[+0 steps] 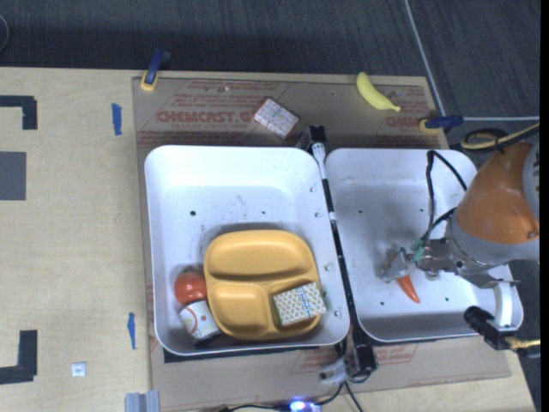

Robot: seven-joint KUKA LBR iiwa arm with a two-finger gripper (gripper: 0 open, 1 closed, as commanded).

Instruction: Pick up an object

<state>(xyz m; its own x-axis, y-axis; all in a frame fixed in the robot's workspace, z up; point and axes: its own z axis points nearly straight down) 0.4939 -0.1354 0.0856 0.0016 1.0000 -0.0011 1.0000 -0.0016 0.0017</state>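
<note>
We see the gripper (396, 264) low inside the right bin (377, 174), toward that bin's front edge, with a small orange carrot-shaped piece (410, 288) lying on the bin floor just beside its tip. Whether the tool is touching the carrot we cannot tell, and its own state is too small and blurred for us to read. We judge the pick as not yet done: the carrot looks to rest on the floor, with lifting left to do.

The carrot is a short tapered cone, smooth and probably plastic. Both bins are shallow, white, glossy, with rounded corners and dotted with small dark holes.

In the left bin (171, 178), near its front edge, sits a yellow divided plate (257, 260) of smooth molded plastic with soft rounded compartments. A small patterned box (298, 304) rests in the plate's front right compartment. At the bin's front left corner, against the plate, lie a red-orange rounded toy (190, 287) and a white cup-like piece (198, 319).

Beyond the bins, on the cardboard sheet (197, 114), lie a yellow banana (376, 93) and a speckled flat block (275, 118).
</note>
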